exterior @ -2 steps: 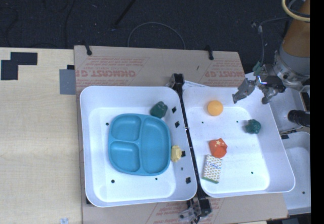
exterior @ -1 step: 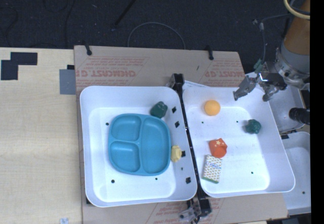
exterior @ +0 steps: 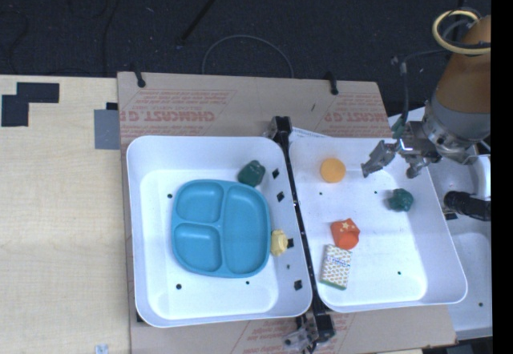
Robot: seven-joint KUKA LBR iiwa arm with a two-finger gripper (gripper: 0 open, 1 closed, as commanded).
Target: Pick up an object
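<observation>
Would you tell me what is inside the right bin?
The right bin holds an orange ball, a teal lump, a red block and a patterned packet. The gripper hangs over its upper right, hiding the floor beneath.

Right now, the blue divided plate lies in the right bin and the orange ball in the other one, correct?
Not quite. The camera view shows the blue divided plate in the left bin; the orange ball lies in the right bin.

The right bin (exterior: 433, 284) has open floor between its 4 scattered items; the blue tray (exterior: 220, 228) crowds the left bin (exterior: 152, 296).
</observation>
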